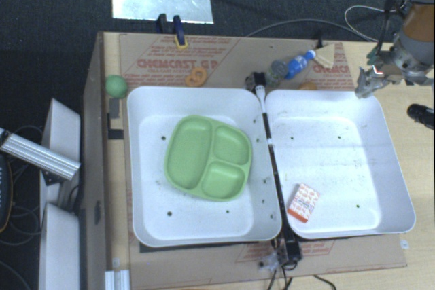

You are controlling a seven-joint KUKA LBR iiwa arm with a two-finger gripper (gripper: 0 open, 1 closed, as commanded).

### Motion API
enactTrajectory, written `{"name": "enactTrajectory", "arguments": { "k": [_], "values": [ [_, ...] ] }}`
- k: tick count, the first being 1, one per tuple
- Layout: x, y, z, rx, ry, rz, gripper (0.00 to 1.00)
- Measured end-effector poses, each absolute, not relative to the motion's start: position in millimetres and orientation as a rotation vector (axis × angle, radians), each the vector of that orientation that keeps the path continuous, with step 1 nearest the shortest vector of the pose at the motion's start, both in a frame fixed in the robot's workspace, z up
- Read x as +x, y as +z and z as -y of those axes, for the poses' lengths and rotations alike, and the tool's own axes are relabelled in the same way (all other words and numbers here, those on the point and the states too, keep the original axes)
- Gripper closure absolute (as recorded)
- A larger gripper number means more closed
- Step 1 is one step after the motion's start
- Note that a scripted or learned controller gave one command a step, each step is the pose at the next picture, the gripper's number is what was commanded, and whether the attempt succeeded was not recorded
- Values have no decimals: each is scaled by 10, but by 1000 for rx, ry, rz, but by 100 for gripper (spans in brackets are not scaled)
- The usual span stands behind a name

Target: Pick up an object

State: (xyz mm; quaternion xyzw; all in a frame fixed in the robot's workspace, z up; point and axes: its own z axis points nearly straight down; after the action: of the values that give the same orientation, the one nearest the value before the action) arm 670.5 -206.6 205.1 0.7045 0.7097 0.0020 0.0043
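A small packet with a red and white pattern lies in the right bin, near its front left corner. A green divided plate rests in the left bin. My gripper hangs at the far right corner of the right bin, above its rim, well away from the packet. The arm's orange band sits above it at the frame's right edge.
Behind the bins on the cardboard lie a blue and white bottle, an orange ring, a green ball and a blue and yellow clip. Cables run along the back right.
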Motion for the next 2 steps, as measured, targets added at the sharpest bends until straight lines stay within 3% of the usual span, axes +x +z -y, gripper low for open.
{"name": "enactTrajectory", "arguments": {
  "k": [2],
  "values": [
    [6724,2279,2068,2194,11,-2225,100]
  ]
}}
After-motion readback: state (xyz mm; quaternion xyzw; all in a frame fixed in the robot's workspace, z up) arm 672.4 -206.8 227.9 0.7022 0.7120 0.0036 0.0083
